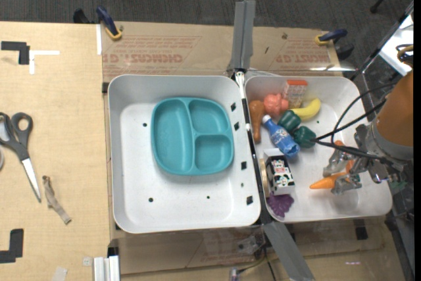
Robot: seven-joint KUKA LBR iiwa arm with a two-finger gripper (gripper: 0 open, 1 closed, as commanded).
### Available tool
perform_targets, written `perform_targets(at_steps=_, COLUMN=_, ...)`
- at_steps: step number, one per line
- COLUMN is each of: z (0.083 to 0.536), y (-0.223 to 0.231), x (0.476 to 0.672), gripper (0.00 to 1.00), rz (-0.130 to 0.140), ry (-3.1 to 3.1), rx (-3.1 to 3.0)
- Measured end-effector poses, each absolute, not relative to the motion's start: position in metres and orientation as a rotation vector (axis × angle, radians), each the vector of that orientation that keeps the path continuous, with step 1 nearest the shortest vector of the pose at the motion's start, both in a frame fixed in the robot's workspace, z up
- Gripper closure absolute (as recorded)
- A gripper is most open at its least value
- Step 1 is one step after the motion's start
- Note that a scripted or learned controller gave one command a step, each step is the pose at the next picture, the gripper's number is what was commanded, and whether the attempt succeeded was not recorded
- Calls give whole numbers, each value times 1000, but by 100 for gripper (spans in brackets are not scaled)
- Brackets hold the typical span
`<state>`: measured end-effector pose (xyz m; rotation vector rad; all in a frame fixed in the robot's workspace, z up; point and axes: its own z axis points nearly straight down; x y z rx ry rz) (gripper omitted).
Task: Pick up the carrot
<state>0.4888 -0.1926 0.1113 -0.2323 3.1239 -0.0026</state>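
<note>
Currently your gripper is closing on the carrot in the right bin, near its front edge; the orange tip is protruding leftward from between the fingers. You are at the grasp step; next, a straight lift clear of the milk carton.

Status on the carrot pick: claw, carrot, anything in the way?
Claw low in right bin, at carrot's thick end. Carrot points left, grip unclear. Bottle and milk carton sit left, apart from it.
</note>
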Motion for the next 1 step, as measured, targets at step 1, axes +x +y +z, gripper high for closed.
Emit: perform_targets(at_steps=1, z=121, y=-191, x=491, gripper=100, rz=-4, ry=3120, rx=-238)
